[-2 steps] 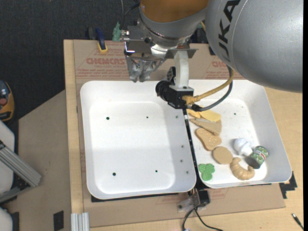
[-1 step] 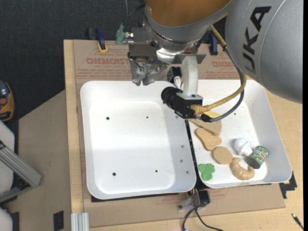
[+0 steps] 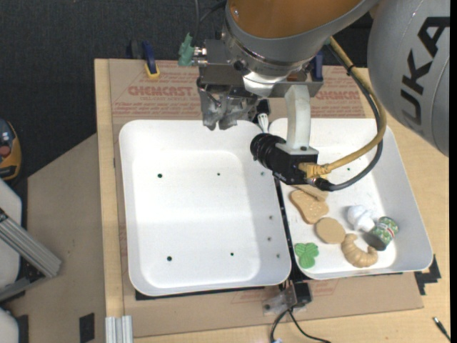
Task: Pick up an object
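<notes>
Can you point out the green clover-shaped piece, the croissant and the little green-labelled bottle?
Flat green clover-shaped piece [image 3: 306, 254]: camera view, its centre.
Tan curved croissant toy [image 3: 356, 252]: camera view, middle of its curve.
Small bottle with green label [image 3: 384, 230]: camera view, on the label.

- The arm [image 3: 300, 13] is cut off by the top and right edges.
- The right bin's [image 3: 400, 184] far rim is partly hidden behind the arm.
- The tool's [image 3: 225, 113] finger tips are blurred; their spacing cannot be told.
- The surface [image 3: 71, 213] is cut off at the bottom edge.
</notes>
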`<state>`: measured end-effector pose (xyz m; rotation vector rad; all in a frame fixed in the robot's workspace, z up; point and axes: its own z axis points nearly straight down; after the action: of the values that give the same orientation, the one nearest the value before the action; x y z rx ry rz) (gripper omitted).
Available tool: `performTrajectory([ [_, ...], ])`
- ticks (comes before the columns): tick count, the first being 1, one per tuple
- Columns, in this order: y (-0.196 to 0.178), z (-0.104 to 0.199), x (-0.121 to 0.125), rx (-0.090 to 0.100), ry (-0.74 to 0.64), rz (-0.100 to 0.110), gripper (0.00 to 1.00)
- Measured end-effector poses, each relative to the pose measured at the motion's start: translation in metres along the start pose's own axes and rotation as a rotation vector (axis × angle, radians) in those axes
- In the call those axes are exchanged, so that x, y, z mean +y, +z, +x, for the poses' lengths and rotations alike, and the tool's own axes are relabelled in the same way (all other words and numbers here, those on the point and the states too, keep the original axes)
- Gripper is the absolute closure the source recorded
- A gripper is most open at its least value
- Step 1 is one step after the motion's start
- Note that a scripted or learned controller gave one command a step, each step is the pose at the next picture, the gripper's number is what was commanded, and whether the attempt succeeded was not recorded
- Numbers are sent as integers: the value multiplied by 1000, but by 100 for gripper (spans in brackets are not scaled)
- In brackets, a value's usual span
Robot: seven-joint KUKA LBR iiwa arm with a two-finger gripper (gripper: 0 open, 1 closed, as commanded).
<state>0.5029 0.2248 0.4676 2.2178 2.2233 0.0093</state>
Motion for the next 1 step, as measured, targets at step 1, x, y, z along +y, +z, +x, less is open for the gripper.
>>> performTrajectory([
  [1,-27,0,-24,0,0,0,100],
])
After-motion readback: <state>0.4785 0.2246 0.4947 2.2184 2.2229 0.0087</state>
